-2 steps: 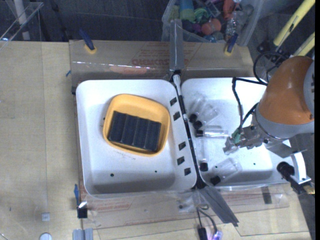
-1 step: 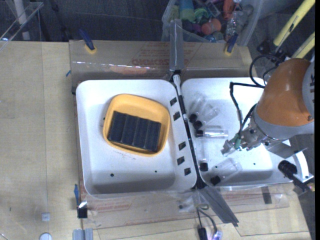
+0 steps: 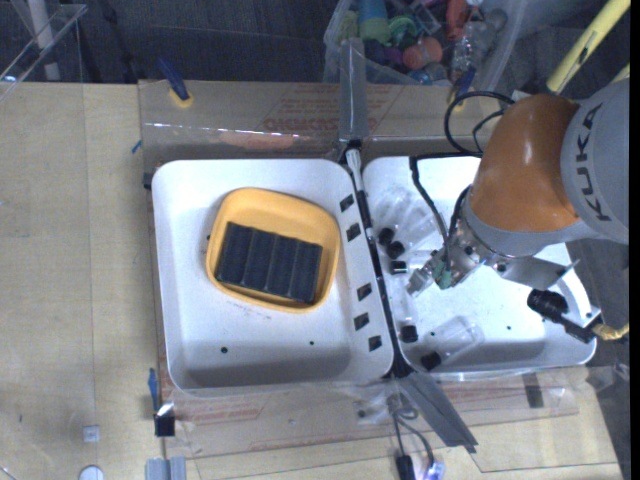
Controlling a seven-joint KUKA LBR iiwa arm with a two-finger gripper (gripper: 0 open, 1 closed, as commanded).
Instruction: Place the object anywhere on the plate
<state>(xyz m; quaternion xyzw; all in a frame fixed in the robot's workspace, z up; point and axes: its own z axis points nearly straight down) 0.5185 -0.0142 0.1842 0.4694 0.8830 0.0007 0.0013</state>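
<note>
Hovering: gripper [image 3: 432, 273] over right bin [image 3: 520, 333]
Fingers: grip state unclear
Plate [image 3: 272, 250]: far left
Risk: missing any object, carrying nothing

Two white bins [image 3: 185, 353] side by side on wooden bench [image 3: 70, 268]. Clear tub of coloured toys [image 3: 420, 13] far, behind the bins. Blue clip [image 3: 178, 90] far left on cardboard edge.

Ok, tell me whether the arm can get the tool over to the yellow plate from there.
Probably yes. The tool hangs over the right bin; only the low divider separates it from the yellow plate, where a dark ridged object already lies.
</note>
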